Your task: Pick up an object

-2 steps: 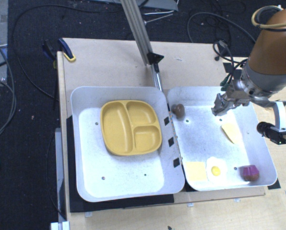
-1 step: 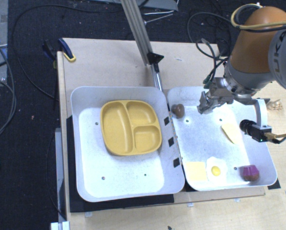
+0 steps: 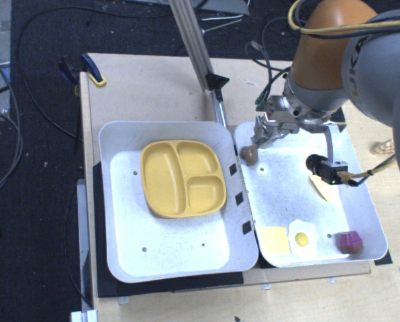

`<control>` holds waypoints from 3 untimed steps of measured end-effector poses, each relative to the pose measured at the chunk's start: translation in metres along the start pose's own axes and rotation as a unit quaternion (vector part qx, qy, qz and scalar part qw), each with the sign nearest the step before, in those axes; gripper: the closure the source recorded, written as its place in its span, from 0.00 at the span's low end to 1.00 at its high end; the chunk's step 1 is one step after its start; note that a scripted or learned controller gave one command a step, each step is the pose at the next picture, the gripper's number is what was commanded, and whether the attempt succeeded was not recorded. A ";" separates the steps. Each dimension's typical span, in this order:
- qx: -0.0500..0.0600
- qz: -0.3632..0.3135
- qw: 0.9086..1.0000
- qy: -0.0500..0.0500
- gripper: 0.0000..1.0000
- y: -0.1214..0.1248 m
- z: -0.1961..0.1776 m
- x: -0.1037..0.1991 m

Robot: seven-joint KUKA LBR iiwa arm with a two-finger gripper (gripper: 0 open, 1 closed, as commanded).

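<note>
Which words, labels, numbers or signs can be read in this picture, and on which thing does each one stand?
None can be read. The yellow tray, the two white bins, the fried-egg toy, the purple piece and the arm show no lettering at this size.

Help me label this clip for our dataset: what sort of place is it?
Probably a robotics lab test bench: a grey and orange arm reaches over two white bins, toy food such as a fried egg lies inside, and loose cables trail across the dark floor.
</note>
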State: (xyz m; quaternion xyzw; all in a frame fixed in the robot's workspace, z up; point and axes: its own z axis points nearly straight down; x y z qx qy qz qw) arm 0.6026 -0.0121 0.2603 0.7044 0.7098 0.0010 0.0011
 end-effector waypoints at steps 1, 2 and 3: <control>0.000 0.000 1.000 0.000 1.00 0.018 -0.001 0.050; 0.001 0.000 1.000 0.000 1.00 0.033 0.020 0.108; 0.001 0.002 1.000 0.000 0.00 0.032 0.019 0.104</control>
